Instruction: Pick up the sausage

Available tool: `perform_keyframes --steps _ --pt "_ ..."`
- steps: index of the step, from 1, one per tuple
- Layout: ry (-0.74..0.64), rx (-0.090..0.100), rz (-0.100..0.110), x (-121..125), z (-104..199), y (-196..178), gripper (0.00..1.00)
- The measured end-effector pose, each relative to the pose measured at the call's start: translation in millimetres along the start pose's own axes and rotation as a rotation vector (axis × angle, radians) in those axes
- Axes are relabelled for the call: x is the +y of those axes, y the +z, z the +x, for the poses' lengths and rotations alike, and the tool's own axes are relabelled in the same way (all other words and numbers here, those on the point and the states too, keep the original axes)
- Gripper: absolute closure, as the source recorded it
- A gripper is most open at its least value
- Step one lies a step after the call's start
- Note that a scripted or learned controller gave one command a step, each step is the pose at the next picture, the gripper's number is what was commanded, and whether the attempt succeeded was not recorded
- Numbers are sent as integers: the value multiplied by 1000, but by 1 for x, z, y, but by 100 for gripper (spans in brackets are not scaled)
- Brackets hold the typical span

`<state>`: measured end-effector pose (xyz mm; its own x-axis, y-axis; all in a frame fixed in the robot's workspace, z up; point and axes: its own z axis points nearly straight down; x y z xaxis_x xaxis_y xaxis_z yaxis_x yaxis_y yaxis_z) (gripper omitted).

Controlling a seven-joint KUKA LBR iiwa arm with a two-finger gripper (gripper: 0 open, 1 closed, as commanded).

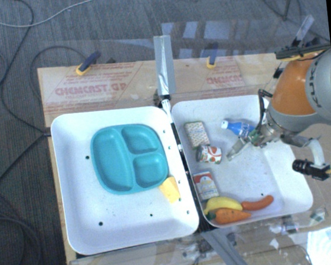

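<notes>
Clearly the step in hand is the approach, since the sausage (258, 203) is lying untouched near the front wall of the right bin (289, 171), well apart from the gripper (234, 151); doing it well is going to mean travelling toward the near edge of that bin and coming down squarely over the reddish length, with the fingers straddling its narrow width rather than its long axis. Crowding is the difficulty; the carrot (231, 215) is sitting just beside the sausage's left end, and the banana (222, 203) is lying against the carrot, so I am judging the freer right half of the sausage to be the safer place to close on; a descent too far left is likely to catch the carrot instead.

As for pose, the arm is reaching in from the right, its orange band (294, 93) hanging over the bin's far right corner, and the wrist is angling down and leftward toward the middle of the bin; the fingers are pointing at the bare floor just right of the small can (209, 153) and below the blue bottle (237, 127). They seem to be holding nothing, though at this slant I cannot tell whether they are spread or closed. A small carton (204, 184) is resting between the can and the banana.
</notes>
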<state>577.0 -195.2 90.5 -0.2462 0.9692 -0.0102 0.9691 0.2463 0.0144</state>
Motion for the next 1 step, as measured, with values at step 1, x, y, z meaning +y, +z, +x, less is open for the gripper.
perform_keyframes --steps 1 --pt "-67 0 1 -84 24 -2 0"
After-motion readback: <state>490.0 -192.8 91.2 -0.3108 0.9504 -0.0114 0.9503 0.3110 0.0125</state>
